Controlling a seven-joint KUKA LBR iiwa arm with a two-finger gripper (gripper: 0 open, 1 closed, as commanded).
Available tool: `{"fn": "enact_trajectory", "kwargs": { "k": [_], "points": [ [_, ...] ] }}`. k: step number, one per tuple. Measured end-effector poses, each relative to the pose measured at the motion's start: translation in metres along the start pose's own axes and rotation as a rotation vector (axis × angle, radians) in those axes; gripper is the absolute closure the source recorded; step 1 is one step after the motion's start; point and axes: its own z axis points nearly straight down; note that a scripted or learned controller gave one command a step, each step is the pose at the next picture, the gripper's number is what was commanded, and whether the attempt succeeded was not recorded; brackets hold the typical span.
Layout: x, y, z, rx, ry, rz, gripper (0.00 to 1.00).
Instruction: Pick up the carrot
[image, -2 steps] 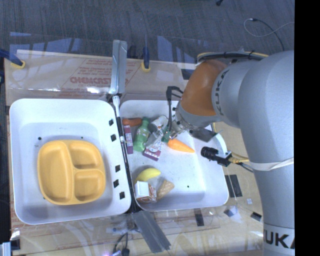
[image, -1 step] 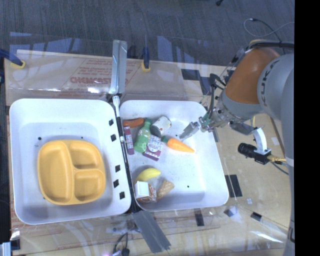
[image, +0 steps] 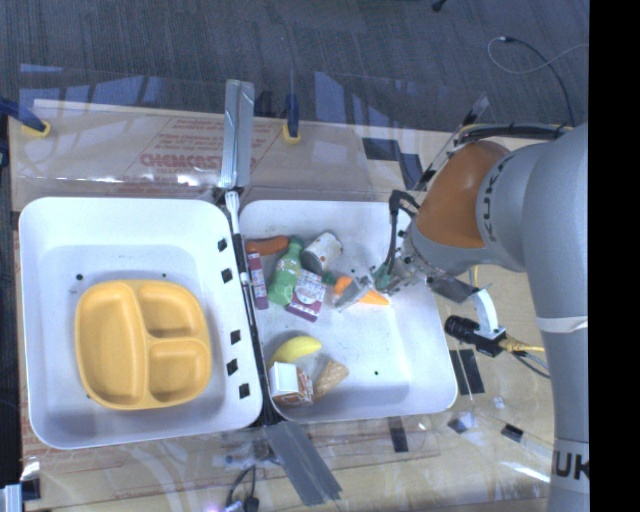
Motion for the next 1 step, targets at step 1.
{"fn": "enact_trajectory", "kwargs": {
  "k": [1],
  "points": [
    [0.0445, -0.0343, -0.0354, 0.000, 0.001, -0.030, 0.00]
  ]
}}
